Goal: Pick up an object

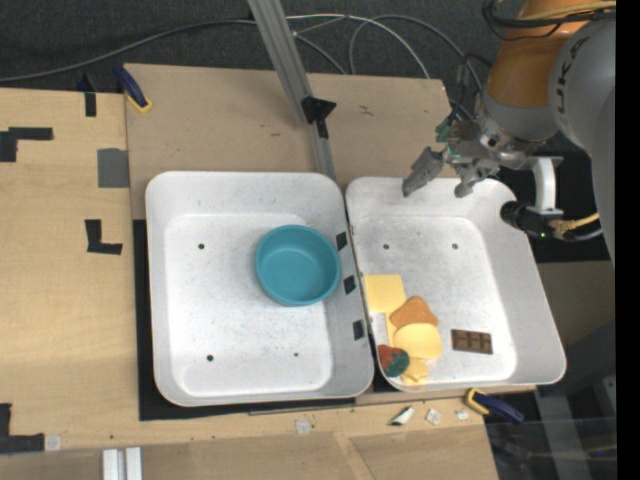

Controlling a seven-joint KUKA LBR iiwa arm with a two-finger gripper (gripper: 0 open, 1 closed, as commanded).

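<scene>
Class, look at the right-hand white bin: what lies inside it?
The right bin holds a yellow square, an orange piece overlapping a yellow piece, a small red-and-green item and a brown block. Whatever sits under the overlapping pieces is covered.

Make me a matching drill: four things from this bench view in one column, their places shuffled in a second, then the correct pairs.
Things:
1. teal bowl
2. brown chocolate bar
3. claw
4. yellow square block

Places:
A. above the right bin's far edge
B. right bin, near left wall
C. middle of the left bin
D. right bin, near front right corner

Pairs: 1-C, 2-D, 3-A, 4-B
</scene>
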